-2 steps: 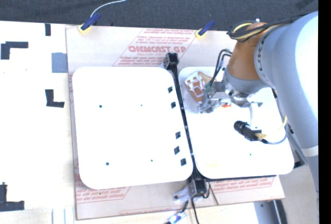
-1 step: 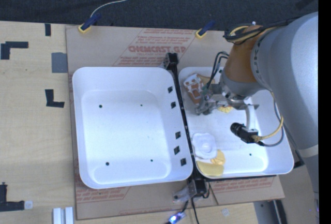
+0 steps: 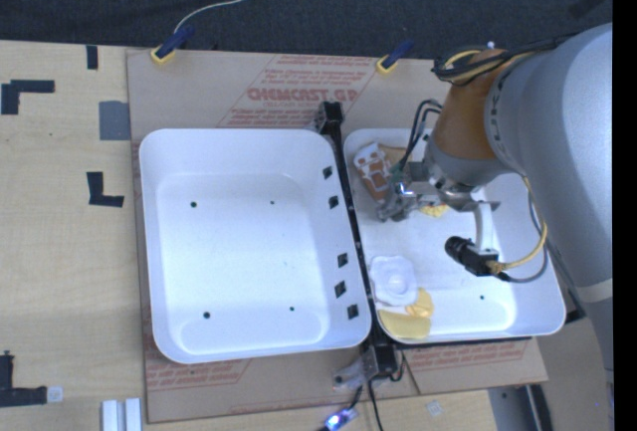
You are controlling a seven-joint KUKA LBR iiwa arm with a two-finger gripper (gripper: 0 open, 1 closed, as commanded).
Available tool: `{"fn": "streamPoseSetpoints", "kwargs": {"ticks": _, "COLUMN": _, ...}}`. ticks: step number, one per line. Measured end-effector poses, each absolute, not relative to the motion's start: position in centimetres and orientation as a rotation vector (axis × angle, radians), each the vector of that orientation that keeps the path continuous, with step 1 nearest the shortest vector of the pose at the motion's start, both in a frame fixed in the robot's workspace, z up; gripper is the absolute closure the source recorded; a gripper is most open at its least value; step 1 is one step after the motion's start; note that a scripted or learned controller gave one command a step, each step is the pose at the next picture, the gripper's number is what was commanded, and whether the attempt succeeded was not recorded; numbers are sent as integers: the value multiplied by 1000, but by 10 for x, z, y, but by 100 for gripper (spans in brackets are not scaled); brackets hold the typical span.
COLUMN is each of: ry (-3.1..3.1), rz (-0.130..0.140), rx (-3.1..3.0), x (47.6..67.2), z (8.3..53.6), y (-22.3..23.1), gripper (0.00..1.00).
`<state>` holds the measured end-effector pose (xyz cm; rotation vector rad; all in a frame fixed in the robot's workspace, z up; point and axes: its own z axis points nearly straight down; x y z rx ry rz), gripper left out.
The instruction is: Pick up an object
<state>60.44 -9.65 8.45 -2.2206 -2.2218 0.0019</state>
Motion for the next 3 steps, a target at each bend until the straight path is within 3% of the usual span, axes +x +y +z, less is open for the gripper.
{"fn": "streamPoseSetpoints", "kwargs": {"ticks": 1, "ry": -2222, "rz": 2, "rx": -2222, "x": 592, "z": 85, "y": -94, "gripper": 100}}
{"fn": "streamPoseSetpoints", "kwargs": {"ticks": 2, "ry": -2222, "rz": 1, "rx": -2219, "x": 608, "z": 84, "y": -94, "gripper": 100}}
{"fn": "streamPoseSetpoints", "kwargs": {"ticks": 3, "ry": -2237, "rz": -15, "rx": -2220, "x": 673, "z": 192, "y": -50, "gripper": 100}}
